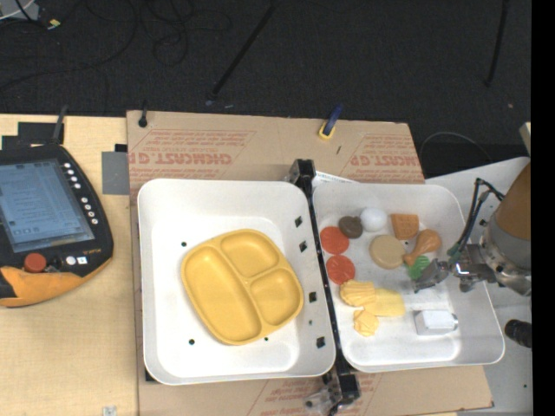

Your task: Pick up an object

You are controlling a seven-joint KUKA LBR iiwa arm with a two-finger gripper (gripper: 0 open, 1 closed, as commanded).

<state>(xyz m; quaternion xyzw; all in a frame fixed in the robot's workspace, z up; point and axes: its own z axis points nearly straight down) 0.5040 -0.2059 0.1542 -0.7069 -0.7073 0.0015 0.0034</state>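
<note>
- Small green object in right bin, toward its right half, touching a tan drumstick-shaped piece just behind it; shape too small to tell.
- Beside it to the left: round beige disc; farther back an orange block, white ball, dark brown round piece.
- Along bin's left side: two red discs and, one in front of the other.
- Nearer front: yellow lumpy pieces and a smaller yellow one; white block just right of them, apart from the green object.
- Hand low over right bin, reaching in from right, fingertips just beside the green object; dark metal fingers slightly spread, nothing seen between them. Contact with green object cannot be told.
- Wrist and grey arm trailing off over bin's right rim; cable looping up behind.
- Open white floor in right bin's front right corner and along its back rim.
- Left bin touching right bin at a black divider; yellow compartment tray tilted in its middle, bare floor all round it.
- Cardboard sheet under both bins on the counter; control pendant at far left, well apart.
</note>
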